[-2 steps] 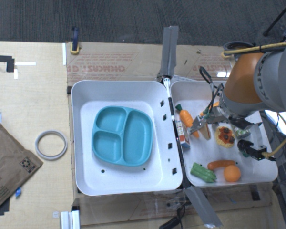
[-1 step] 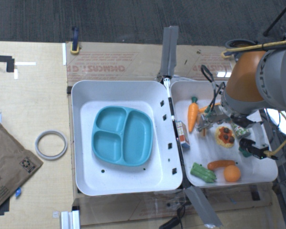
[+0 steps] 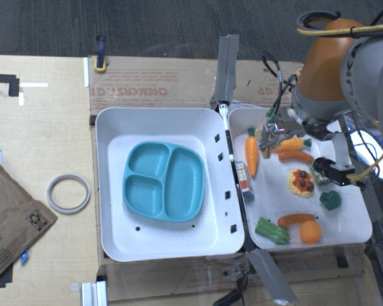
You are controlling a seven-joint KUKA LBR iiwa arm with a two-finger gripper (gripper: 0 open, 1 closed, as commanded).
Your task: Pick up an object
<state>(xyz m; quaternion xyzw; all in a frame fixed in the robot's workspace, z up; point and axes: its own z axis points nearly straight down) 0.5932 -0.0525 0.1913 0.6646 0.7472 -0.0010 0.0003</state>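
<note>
The right bin (image 3: 364, 218) holds several toy foods. An orange carrot (image 3: 251, 155) lies upright near its left side, and two orange sausage-like pieces (image 3: 292, 144) (image 3: 297, 157) lie at the back. Further forward are a small pizza piece (image 3: 301, 182), a dark green broccoli (image 3: 330, 200), a reddish sausage (image 3: 295, 220), an orange ball (image 3: 311, 232) and a green vegetable (image 3: 272, 231). My gripper (image 3: 267, 143) hangs low over the back of this bin, just right of the carrot's top and left of the upper sausage piece. Nothing is visibly held.
The left bin (image 3: 112, 171) bears a blue three-compartment plate (image 3: 164, 182). A small wrapped bar (image 3: 243, 178) lies by the divider between the bins. A grey tape ring (image 3: 68, 192) and a brown box (image 3: 9, 222) sit on the bench at left. Cables trail right of the arm.
</note>
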